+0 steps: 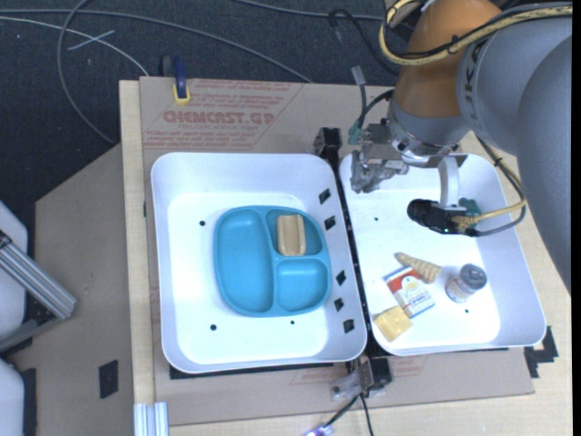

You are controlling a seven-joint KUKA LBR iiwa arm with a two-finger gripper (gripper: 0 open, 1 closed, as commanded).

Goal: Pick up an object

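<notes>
Gripper hangs low over the far left corner of the right bin, close to the wall it shares with the left bin. From the slanted overhead camera, I cannot tell how far open it is or whether it has hold of anything, since the wrist hides it. The grey arm and its orange band come in from the right.

Four loose things lie in the near half of the right bin, well apart from the gripper. A pale cone lies nearest it. A red and white packet sits just beside the cone, with a yellow block nearer still. To their right is a small grey jar, perhaps lidded.

In the left bin, a blue divided plate holds a tan piece in its far right compartment.
</notes>
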